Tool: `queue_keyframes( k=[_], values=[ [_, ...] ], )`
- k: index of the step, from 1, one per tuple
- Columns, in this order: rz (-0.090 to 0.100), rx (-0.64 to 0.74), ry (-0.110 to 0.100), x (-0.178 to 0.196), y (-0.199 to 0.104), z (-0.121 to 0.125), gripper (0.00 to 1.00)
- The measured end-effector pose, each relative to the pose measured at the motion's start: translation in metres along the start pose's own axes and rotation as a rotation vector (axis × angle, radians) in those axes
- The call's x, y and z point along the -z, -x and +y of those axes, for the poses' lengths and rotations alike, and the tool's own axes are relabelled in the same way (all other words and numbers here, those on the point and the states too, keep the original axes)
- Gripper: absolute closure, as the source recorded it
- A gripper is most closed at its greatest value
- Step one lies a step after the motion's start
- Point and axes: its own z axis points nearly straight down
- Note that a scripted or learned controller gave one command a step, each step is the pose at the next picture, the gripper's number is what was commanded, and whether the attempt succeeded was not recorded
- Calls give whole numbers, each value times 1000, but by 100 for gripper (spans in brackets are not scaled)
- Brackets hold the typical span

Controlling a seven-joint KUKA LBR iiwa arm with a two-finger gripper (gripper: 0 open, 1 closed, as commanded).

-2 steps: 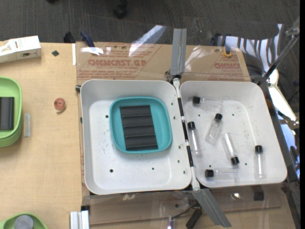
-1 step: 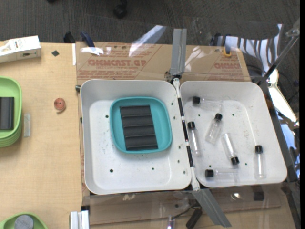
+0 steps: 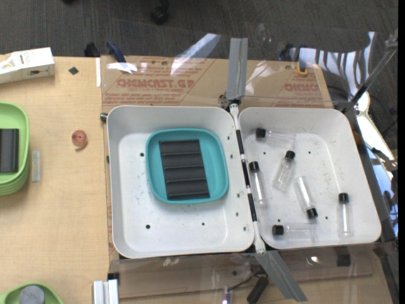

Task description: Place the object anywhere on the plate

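Note:
A teal square plate (image 3: pixel 187 140) lies in the left white bin (image 3: pixel 130 227), with a dark ribbed insert (image 3: pixel 183 168) on it. In the right white bin (image 3: pixel 361 170) lie several clear vials with black caps: one near the top left (image 3: pixel 267 133), one tilted in the middle (image 3: pixel 284 170), one along the left wall (image 3: pixel 256 182), one lower middle (image 3: pixel 305 197), one at the right (image 3: pixel 343 213) and one along the bottom (image 3: pixel 292 232).
A green tray (image 3: pixel 16 170) holding a dark block sits at the left edge of the wooden bench. A small red round piece (image 3: pixel 78 139) lies on the bench. A white box (image 3: pixel 26 64) is at the top left. Cardboard (image 3: pixel 164 78) lies behind the bins.

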Motion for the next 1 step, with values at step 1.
queue_keyframes(
  k=[1],
  values=[
    [-2, -72, -2, -1, 4, -1, 0]
  ],
)
